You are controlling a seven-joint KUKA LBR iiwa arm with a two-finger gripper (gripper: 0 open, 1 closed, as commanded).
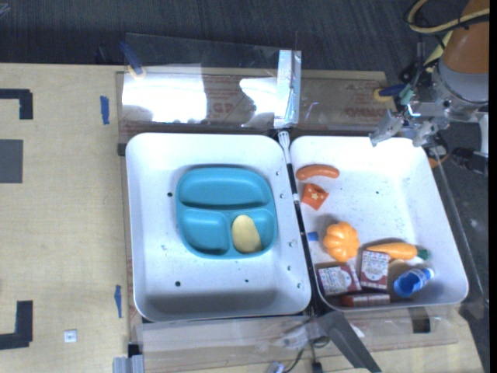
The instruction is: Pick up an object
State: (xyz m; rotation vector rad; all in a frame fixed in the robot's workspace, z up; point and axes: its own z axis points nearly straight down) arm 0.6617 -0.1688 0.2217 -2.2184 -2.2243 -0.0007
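The pumpkin [341,240], small and orange, sits in the right bin [439,208], a little toward its near-left part, and we judge it the fairest target for a pick: it is rounded, stands proud of the floor, and has bare white bin around its far and right sides. Just beyond it lie a red-orange block [314,196] and a hot dog [318,172] near the divider; close on its near side are two small packets [353,274], with a carrot [397,250] and a blue-capped bottle [410,282] to the right of those, so the near corner is crowded.

The gripper [404,123] hangs at the far right corner of that bin, over its rim, well apart from the pumpkin and from every other item. We cannot tell how its tool is set from this slant, and nothing shows in it.

To do the step well, we would travel above the items and come straight down on the pumpkin's crown, closing along the far-to-near line only if the packets leave room; otherwise across, left to right, where the space looks freer. A rounded toy can squirt sideways, so we would centre carefully.

The left bin [147,208] holds a blue divided tray [225,193] with a yellow lemon-like piece [246,233] in one compartment.
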